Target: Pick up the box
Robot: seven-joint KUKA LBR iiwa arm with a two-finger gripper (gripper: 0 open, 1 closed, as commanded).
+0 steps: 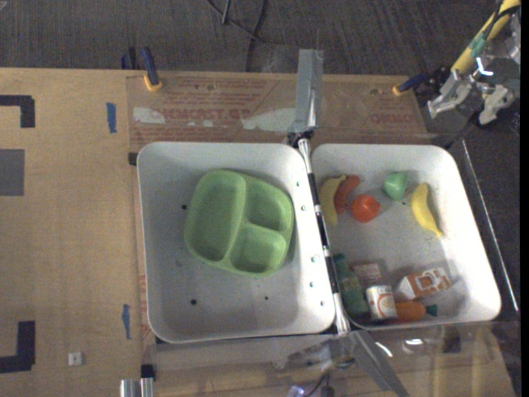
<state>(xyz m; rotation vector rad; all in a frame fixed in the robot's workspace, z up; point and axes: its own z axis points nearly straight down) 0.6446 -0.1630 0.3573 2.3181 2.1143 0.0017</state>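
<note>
One box (pixel 425 283) lies slantwise, top toward upper right.

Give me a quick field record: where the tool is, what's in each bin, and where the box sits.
tool: upper right, outside the bins, above the bench edge
left bin: green divided plate
right bin: two bananas, tomato, green piece, bottle, can, carrot
box: small carton, lying near the right bin's front wall
box status: not yet picked

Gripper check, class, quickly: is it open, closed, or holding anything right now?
Gripper: open, holding nothing, beyond the right bin's far right corner, away from the box.
</note>
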